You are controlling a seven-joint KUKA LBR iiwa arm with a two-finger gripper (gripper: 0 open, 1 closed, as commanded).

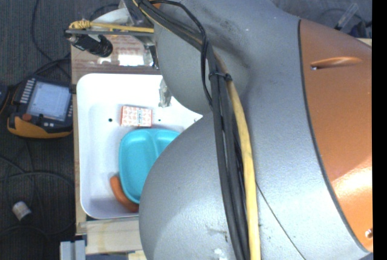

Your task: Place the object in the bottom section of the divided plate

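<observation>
A light blue divided plate lies in the lower part of the white bin, and the arm covers its right side. Just above the plate, a small square block with a pink and red pattern rests on the bin floor. An orange object pokes out from under the plate's lower left edge. A small metal part of my gripper shows near the bin's upper right, up and to the right of the patterned block and apart from it. The rest of the gripper is behind the arm.
The big grey and orange arm fills the right and centre and hides the second bin. A handheld pendant with a screen lies on the floor to the left of the bin. Cables run across the dark carpet.
</observation>
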